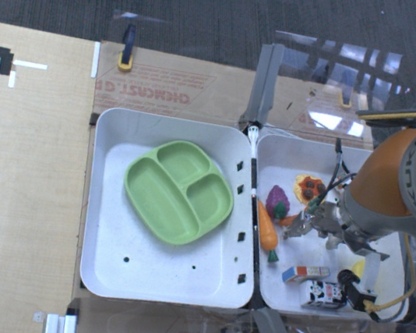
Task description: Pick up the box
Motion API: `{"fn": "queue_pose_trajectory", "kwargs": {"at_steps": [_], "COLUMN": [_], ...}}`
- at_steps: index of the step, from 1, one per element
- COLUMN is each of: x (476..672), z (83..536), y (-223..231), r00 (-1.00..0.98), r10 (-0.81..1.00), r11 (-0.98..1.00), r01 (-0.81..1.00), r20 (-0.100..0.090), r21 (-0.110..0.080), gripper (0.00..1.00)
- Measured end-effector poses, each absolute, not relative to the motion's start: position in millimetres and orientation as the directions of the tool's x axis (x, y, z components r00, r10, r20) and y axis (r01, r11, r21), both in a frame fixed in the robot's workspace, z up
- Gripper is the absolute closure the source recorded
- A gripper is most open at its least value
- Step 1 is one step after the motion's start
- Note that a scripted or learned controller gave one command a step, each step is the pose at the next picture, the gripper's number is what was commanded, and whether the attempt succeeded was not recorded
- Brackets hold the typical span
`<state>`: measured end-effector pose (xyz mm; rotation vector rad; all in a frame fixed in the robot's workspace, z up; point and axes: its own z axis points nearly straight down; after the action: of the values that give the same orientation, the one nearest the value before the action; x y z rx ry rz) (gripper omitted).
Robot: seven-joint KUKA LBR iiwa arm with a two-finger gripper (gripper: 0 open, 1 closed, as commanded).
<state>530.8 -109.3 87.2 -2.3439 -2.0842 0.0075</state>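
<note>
Box [305,274] lies flat near the front of the right bin [281,297], a small carton with orange, white and blue on it, its print too small to read. Just right of it sits a black-and-white carton [326,294], also unreadable, so which of the two counts as "the box" is a guess; I take the coloured one. Farther back, a carrot [266,225] leans along the divider, a purple toy [279,200] sits beside it, and a yellow-and-red item [308,188] lies toward the far wall. The gripper [303,223] hangs over the bin's middle, beyond the box and apart from it, nothing visibly between its tips; whether the pincer is spread or clenched I cannot tell from this angle. It looks poised for a descent, so the pick seems not yet made. Left bin [98,207] holds a green tray [178,191]. On the cardboard [159,78] behind, upside-down red lettering appears to read "CHEMCAST".
</note>
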Motion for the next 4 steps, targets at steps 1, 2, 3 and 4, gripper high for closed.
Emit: {"fn": "queue_pose_trajectory", "kwargs": {"at_steps": [1,2,3,4], "x": [482.0,508.8,500.5,476.9], "z": [87.5,87.1,196.7,87.8], "y": [-117.7,-114.9,-101.8,-134.0], "r00": [0.130,0.161,-0.032,0.027], "r10": [0.991,0.987,0.999,1.000], "r11": [-0.130,-0.161,0.032,-0.027], "r01": [0.991,0.987,0.999,1.000], "r20": [0.001,0.000,-0.001,0.001], "r21": [-0.008,-0.008,-0.005,-0.006], "gripper": [0.00,0.00,0.00,0.00]}}
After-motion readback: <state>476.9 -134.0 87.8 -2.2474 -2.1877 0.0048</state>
